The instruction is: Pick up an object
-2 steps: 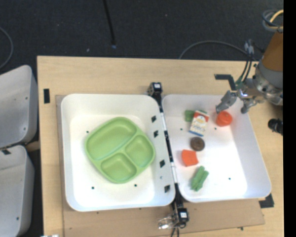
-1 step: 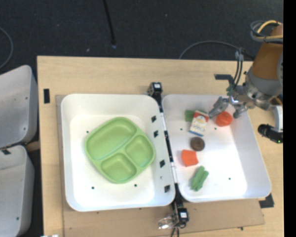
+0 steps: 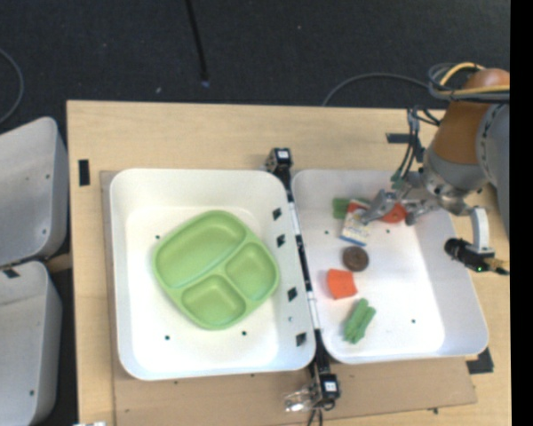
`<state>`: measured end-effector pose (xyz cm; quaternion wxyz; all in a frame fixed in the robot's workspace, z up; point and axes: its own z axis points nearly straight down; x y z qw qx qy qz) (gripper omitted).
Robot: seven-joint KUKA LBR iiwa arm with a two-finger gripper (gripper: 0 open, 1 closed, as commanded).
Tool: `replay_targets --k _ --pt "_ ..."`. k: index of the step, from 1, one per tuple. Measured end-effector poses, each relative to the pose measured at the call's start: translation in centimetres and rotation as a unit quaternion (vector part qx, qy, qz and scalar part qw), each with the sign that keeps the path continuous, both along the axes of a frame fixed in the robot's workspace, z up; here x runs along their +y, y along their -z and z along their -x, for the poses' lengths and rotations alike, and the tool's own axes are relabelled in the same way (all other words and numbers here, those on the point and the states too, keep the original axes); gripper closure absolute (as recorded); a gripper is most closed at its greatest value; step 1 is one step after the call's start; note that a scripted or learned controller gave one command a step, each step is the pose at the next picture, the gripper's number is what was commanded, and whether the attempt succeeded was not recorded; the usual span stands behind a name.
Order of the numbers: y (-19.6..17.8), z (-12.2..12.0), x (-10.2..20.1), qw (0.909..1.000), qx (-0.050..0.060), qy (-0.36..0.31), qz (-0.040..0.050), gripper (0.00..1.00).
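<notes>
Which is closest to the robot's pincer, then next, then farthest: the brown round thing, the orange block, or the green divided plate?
Measured from the pincer:
1. Brown round thing, right bin, just below the pincer.
2. Orange block, right bin, a bit farther down.
3. Green divided plate, over in the left bin.

- Left bin (image 3: pixel 124 344): white, holding a light green divided plate (image 3: pixel 215 268).
- Right bin (image 3: pixel 444 318): white.
- In the right bin: a green block (image 3: pixel 359 319), an orange block (image 3: pixel 340 283), a dark brown disc (image 3: pixel 355 258), a white-and-blue packet (image 3: pixel 355 230).
- Arm (image 3: pixel 462 136): grey with an orange band.
- Bench (image 3: pixel 204 136): pale wood.
</notes>
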<state>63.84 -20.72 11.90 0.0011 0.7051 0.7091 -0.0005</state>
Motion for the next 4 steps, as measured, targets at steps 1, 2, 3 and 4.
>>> replay_targets --k 1,2,3,4 --pt "1.1 -0.3 0.0 1.0000 0.000 -0.001 -0.0024 0.00" --pt "-0.2 -0.4 -0.2 1.0000 -0.003 -0.002 -0.0003 1.00" --pt "-4.8 -1.1 -0.3 1.0000 -0.003 0.001 0.0002 1.00" --pt "-9.4 -1.8 -0.5 1.0000 -0.003 -0.001 0.0002 1.00"
